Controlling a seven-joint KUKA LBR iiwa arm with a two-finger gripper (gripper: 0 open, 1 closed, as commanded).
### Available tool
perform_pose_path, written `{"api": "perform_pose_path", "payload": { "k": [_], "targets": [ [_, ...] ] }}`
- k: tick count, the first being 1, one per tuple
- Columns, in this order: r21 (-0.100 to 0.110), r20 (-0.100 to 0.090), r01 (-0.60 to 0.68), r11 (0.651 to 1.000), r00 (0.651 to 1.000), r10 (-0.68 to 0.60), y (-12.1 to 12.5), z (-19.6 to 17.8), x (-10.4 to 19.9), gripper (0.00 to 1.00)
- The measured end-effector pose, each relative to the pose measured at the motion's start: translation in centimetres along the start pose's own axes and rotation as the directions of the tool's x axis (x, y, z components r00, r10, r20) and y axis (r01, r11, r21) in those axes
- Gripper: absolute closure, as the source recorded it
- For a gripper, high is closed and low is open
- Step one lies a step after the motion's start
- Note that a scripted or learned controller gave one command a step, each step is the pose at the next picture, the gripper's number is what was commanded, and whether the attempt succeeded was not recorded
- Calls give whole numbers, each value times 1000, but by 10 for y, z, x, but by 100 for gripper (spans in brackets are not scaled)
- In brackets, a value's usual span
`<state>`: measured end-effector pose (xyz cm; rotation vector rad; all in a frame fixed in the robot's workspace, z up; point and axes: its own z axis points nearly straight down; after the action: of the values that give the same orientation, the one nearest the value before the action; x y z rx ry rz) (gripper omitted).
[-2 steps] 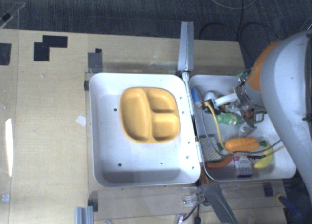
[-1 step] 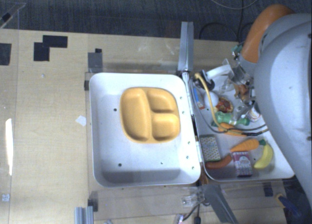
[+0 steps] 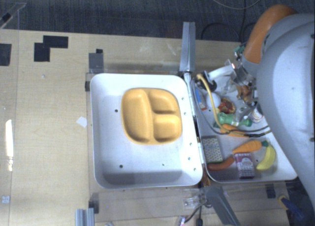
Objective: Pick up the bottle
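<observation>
The green bottle (image 3: 231, 119) lies on its side just below the hand (image 3: 242, 92), whose grip state cannot be told, and looks light, rigid and slick, best pinched across its body.

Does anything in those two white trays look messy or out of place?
Nothing looks spilled or broken. The left bin holds one yellow divided tray lying flat. The right bin is a jumble: a green bottle on its side, carrot, banana and sausage crowded together.
</observation>
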<state>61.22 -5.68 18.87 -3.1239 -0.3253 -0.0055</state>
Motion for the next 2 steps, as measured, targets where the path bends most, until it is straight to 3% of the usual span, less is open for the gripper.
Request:
{"api": "perform_pose_path", "payload": {
  "k": [1,2],
  "targets": [
    [-1,-1,-2,1000,1000,2,53,-70,-37,0],
    [-13,-19,25,1000,999,-25,144,71,-21,0]
  ]
}}
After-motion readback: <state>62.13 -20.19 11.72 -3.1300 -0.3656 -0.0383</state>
